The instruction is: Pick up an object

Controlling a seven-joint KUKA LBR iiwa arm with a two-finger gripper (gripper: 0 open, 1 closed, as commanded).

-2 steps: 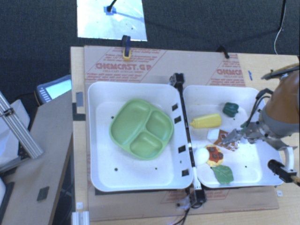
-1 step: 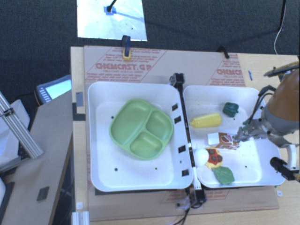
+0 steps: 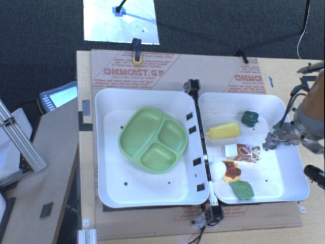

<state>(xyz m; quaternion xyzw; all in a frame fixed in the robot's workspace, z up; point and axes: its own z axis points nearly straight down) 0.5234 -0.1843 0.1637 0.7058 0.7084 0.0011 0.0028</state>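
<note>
The right bin (image 3: 284, 182) holds several small items: a yellow piece (image 3: 222, 131), a dark green pepper-like piece (image 3: 250, 118), a white and brown packet (image 3: 247, 152), a white egg-like piece (image 3: 218, 170), a red and yellow piece (image 3: 232, 170) and a light green leaf-like piece (image 3: 242, 189). My gripper (image 3: 272, 141) hangs over the right bin's right half, just right of the packet and below the dark green piece. I see nothing between its fingers.
The left bin (image 3: 109, 187) holds a light green divided plate (image 3: 153, 139). A black clip divider (image 3: 199, 136) runs between the bins. The arm (image 3: 312, 116) comes in over the right rim. Cardboard (image 3: 152, 70) lies under both bins.
</note>
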